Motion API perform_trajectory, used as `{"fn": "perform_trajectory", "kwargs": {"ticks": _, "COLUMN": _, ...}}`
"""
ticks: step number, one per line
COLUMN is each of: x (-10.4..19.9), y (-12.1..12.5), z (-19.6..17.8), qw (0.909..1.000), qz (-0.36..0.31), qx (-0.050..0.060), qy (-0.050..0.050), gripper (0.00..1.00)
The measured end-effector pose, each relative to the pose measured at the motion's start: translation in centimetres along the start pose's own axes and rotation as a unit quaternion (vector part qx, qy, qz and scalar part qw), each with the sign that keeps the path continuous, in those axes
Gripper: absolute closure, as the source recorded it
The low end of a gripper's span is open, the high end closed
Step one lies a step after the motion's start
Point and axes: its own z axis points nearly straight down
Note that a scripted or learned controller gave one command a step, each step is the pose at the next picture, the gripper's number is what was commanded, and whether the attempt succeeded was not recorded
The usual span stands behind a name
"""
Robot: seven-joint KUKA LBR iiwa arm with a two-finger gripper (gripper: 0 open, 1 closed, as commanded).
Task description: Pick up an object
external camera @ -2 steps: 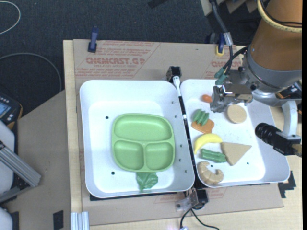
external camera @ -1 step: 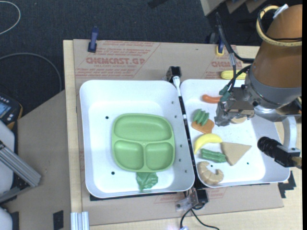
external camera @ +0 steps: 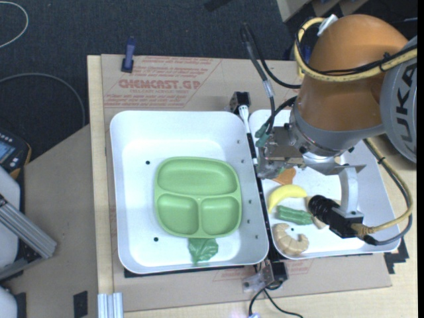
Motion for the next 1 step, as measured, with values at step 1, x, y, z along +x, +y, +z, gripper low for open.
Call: {"fn": "perform_trajectory", "kwargs": {"ticks": 1, "x": 0.97, "y": 0.14, "z": -15.36, "qw": 0.9999, "qz": 0.002, "qx": -0.012, "qy": 0.001, "gripper": 1.0}}
